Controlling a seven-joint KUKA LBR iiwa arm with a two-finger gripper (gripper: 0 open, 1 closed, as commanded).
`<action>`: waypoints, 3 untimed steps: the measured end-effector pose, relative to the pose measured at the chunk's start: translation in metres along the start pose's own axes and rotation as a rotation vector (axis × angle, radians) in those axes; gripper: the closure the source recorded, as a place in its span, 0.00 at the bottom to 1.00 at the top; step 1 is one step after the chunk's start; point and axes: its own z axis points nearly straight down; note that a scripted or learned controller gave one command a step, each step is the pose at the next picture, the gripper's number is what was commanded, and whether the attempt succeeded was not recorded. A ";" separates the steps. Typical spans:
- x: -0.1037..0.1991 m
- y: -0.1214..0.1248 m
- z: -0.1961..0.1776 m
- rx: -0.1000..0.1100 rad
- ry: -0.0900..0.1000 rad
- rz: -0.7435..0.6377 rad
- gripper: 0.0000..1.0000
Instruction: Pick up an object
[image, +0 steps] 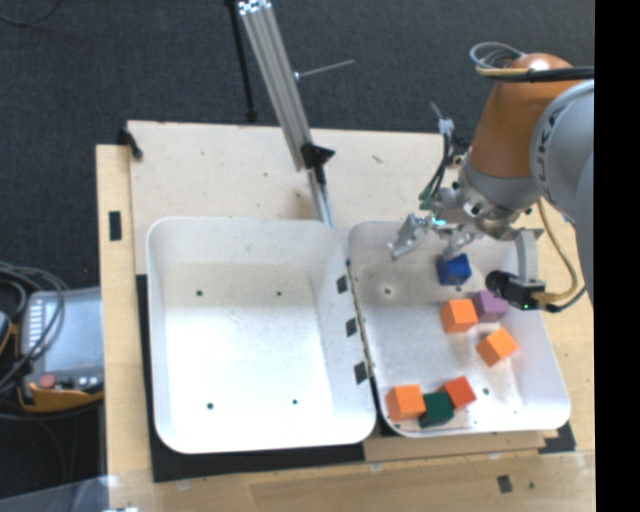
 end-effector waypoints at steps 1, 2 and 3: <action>0.000 0.001 -0.003 -0.005 0.000 0.000 0.00; -0.006 0.006 0.042 0.000 -0.004 0.004 0.00; -0.011 0.004 0.104 0.002 -0.003 0.005 0.00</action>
